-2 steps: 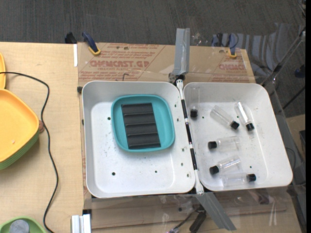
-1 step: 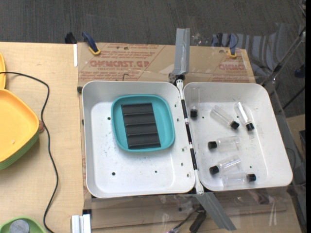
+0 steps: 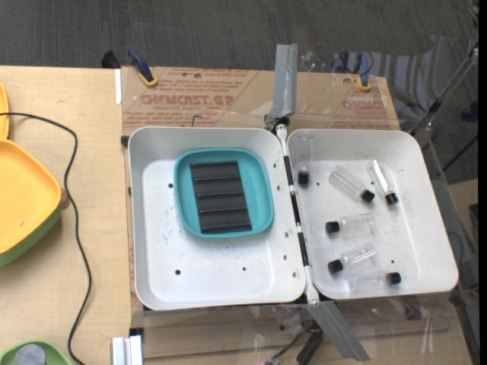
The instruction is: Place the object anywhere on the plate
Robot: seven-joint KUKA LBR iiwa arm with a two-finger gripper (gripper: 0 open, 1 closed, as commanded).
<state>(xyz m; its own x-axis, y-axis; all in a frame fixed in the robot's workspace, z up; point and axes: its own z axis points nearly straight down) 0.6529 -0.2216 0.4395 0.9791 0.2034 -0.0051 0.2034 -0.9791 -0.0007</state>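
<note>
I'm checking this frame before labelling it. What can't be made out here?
- Vials in the right bin: clear bodies fade into the white floor, so their exact count and outlines are unsure.
- Dark ridged slab on the teal plate: too little detail to tell what it is.
- Yellow dish: cut off by the left edge.
- Green item: cut off by the bottom edge.

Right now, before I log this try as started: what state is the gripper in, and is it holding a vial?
Gripper: its state cannot be told from the camera view. The vials lie in the right bin; the plate bears none.
</note>
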